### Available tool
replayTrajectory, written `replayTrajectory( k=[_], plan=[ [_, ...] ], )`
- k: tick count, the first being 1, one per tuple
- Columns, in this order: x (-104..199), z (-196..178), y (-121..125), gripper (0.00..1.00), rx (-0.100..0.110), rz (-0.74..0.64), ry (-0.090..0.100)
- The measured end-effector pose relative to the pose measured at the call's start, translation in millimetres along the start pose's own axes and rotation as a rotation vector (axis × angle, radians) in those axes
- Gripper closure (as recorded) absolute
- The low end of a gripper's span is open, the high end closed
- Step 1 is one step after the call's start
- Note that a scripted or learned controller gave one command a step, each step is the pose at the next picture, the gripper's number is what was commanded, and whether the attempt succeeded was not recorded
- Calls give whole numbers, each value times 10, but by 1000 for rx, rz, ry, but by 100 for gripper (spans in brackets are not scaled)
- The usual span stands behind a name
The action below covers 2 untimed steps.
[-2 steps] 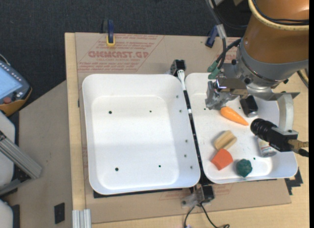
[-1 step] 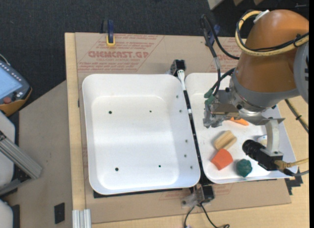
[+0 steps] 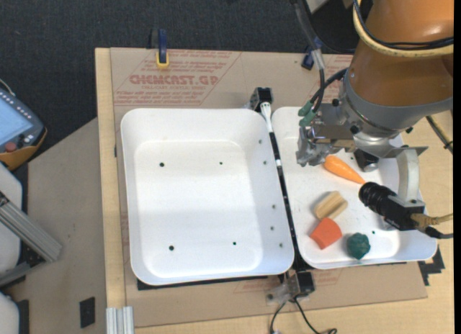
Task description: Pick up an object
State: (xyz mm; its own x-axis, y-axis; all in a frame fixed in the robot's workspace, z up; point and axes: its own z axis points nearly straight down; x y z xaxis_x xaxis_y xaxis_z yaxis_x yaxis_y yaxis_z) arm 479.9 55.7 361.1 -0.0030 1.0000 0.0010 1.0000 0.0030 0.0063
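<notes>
Your hand (image 3: 311, 147) sits low in the right bin (image 3: 305, 252), at its far end and close to the wall it shares with the left bin (image 3: 194, 196). From this slant the wrist covers most of it, so you cannot tell whether it is released or clenched, and nothing shows in its grip.

Just beside it, on the side the wrist comes in from, lies the carrot (image 3: 343, 169), with its thick end nearest the hand. Whether the two touch cannot be told. Farther toward the near edge is a wooden peg (image 3: 330, 204), with an orange-red block (image 3: 326, 233) just beside it. A dark green lump (image 3: 358, 245) sits near the bin's near corner. All four rest on the bin floor, so nothing is picked yet.

Judged from this, you are at the reach-and-descend step, with the carrot the likeliest target. The next move calls for centring the hand over the carrot across its narrow width, closing on it, then lifting straight up, clear of the bin and the table (image 3: 180, 73).
</notes>
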Motion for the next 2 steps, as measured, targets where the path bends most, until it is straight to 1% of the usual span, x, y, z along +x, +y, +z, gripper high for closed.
replayTrajectory(
  k=[1,2],
  plan=[
    [340,-67,-3,100,4,1,-1],
    [325,-1608,13,100,-14,1,3]
  ],
)
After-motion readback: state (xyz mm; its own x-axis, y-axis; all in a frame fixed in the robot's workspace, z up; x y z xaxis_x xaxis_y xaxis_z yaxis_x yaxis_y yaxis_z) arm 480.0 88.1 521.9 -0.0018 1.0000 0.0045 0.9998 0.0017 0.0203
